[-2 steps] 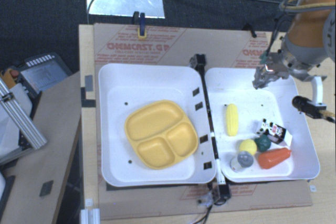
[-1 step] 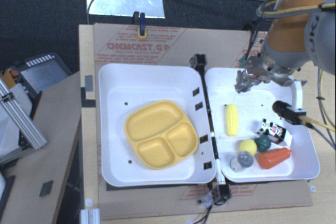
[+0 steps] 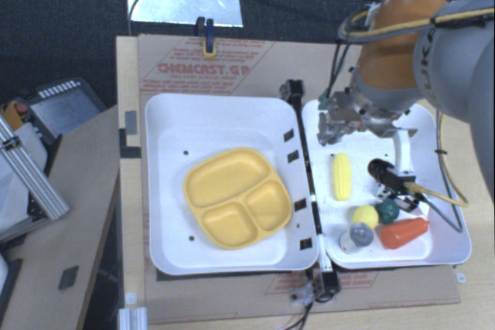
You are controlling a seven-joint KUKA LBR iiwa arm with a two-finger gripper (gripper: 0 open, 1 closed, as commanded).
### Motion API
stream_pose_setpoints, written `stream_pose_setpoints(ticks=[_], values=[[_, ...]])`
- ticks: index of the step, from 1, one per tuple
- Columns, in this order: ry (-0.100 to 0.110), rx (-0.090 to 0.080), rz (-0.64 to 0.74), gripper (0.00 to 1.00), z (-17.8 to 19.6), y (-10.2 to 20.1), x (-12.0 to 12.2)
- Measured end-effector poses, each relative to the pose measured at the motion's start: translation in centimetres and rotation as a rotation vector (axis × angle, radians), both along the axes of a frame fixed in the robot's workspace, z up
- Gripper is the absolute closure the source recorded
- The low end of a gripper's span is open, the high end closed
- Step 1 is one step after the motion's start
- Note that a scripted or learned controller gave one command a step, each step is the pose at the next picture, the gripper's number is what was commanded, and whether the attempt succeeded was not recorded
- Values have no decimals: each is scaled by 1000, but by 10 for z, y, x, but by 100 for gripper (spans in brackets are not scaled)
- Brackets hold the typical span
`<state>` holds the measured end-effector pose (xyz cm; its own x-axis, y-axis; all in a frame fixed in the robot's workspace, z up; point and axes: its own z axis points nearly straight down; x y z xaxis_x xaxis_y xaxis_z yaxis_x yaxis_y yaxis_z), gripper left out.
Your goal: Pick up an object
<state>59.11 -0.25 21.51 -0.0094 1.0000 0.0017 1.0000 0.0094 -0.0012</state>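
Observation:
The right bin [image 3: 452, 247] holds a yellow corn cob [image 3: 341, 175] lying lengthwise near its left wall. Toward the front sit a yellow ball [image 3: 365, 216], a small teal piece [image 3: 387, 209], an orange carrot [image 3: 402, 232] and a grey round piece [image 3: 360, 235], all close together. My gripper [image 3: 331, 129] hangs over the far left part of this bin, just beyond the far end of the corn cob. Nothing shows in its grasp.
In the left bin [image 3: 158, 166] lies a yellow divided plate [image 3: 236, 197]. A black divider [image 3: 303, 166] runs between the two bins. The arm's grey and orange body [image 3: 402, 42] covers the far right part of the right bin.

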Motion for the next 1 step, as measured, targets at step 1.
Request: stream_pose_setpoints(ticks=[1], values=[[-4,-1,-1,100,8,51,-3]])
